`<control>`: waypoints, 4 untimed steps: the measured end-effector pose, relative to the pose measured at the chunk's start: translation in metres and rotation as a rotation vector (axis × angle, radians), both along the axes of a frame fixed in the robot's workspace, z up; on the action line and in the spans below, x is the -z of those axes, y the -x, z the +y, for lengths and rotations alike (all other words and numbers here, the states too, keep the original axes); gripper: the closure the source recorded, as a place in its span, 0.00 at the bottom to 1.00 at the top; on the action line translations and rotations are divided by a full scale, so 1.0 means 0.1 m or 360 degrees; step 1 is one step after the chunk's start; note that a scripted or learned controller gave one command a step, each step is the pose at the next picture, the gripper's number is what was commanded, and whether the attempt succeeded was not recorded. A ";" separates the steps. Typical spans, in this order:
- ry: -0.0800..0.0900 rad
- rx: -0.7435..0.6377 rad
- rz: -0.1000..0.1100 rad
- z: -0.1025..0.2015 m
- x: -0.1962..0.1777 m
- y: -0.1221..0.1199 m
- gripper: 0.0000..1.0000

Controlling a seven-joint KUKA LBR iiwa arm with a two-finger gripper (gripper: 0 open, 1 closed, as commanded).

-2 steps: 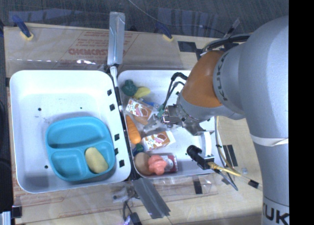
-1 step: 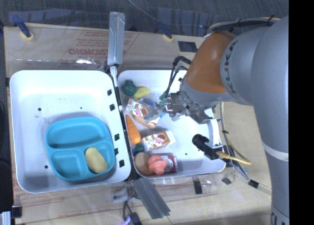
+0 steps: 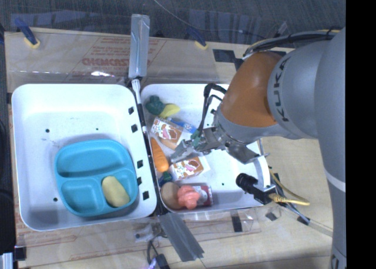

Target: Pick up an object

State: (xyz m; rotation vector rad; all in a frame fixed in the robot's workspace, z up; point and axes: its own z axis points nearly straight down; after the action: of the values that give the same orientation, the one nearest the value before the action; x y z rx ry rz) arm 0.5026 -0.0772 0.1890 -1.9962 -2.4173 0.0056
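Arm (image 3: 294, 97): grey, orange band, reaching in over the right-hand bin (image 3: 232, 188) and covering that bin's outer side.

Left-hand bin (image 3: 23, 144): holds a blue divided tray (image 3: 88, 162) set toward its near edge. A yellow potato-shaped piece (image 3: 116, 191) lies in the tray's near compartment, on the side next to the other bin.

Right-hand bin: all loose items are crowded along the wall it shares with the left-hand bin.

Gripper (image 3: 194, 144): low over the middle of the right-hand bin, between two printed snack packets. How far the claw is open: cannot tell from here, since the tips blur into the packets. Nothing seen lifted or clearly gripped.

Upper packet (image 3: 165, 133): flat, just beside the gripper on the shared-wall side.
Lower packet (image 3: 189, 168): flat, just beside the gripper toward the near edge. Whether the gripper touches either packet cannot be made out.

Pink item in a clear wrapper (image 3: 189, 196): against the near edge.
Orange carrot (image 3: 158, 157): lengthwise along the shared wall, beside both packets.
Tan round piece (image 3: 169, 191): near corner, touching the pink item's wrapper.
Yellow piece (image 3: 171, 110) and dark green piece (image 3: 154, 105): side by side in the far corner at the shared wall.
Small blue bit (image 3: 187, 125): at the upper packet's far edge.
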 end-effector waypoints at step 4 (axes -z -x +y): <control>-0.0005 -0.0304 0.0005 -0.32 0.92 -0.74 1.00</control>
State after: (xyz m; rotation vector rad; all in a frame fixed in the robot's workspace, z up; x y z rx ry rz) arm 0.5768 -0.1092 0.0967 -1.7544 -2.5935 0.0059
